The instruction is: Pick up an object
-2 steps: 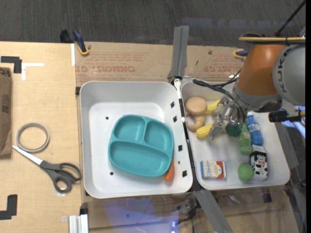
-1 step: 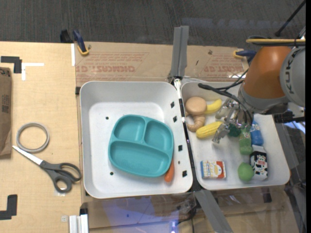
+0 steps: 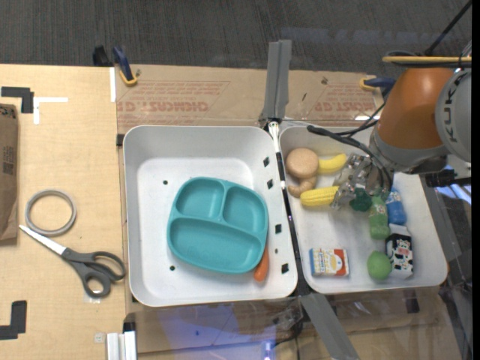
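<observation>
My gripper [image 3: 358, 190] hangs low over the middle of the right bin [image 3: 352, 287], under the orange band of the arm. Just left of it lie a yellow corn cob [image 3: 319, 196], a yellow banana [image 3: 332, 163] and a tan burger bun [image 3: 303, 162]. A dark green piece [image 3: 361, 202] lies right at the fingertips; whether it is gripped is unclear. Further right are a green block [image 3: 377, 220] and a blue item [image 3: 396, 213]. Along the front sit a small picture carton [image 3: 329, 262], a green ball [image 3: 380, 265] and a cow-patterned carton [image 3: 401, 254].
The left bin [image 3: 146, 156] holds a teal divided plate [image 3: 218, 225] with an orange carrot [image 3: 261, 265] at its right edge. On the bench to the left lie scissors [image 3: 79, 261] and a tape roll [image 3: 50, 211]. A grey divider bar [image 3: 277, 81] runs between the bins at the back.
</observation>
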Robot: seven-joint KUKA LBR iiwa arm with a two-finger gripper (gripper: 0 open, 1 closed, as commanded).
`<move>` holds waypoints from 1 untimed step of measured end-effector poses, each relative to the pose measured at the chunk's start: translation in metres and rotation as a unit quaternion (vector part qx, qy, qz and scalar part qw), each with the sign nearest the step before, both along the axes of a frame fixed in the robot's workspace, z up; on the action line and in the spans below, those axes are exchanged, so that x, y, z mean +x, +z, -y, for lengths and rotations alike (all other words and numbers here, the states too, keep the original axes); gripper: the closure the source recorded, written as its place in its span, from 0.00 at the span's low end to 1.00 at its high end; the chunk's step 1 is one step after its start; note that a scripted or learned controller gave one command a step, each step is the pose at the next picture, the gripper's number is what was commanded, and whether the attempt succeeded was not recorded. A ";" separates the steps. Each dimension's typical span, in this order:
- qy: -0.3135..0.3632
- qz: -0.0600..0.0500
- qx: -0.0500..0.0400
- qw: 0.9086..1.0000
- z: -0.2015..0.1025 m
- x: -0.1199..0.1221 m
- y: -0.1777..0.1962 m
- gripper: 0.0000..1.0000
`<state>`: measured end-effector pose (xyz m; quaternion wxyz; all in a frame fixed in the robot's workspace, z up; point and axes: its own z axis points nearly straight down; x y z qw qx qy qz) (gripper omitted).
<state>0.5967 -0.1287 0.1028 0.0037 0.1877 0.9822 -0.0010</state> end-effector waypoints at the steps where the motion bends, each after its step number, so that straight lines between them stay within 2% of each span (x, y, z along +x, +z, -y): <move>1: 0.000 0.000 0.000 1.000 0.000 0.000 0.000 0.00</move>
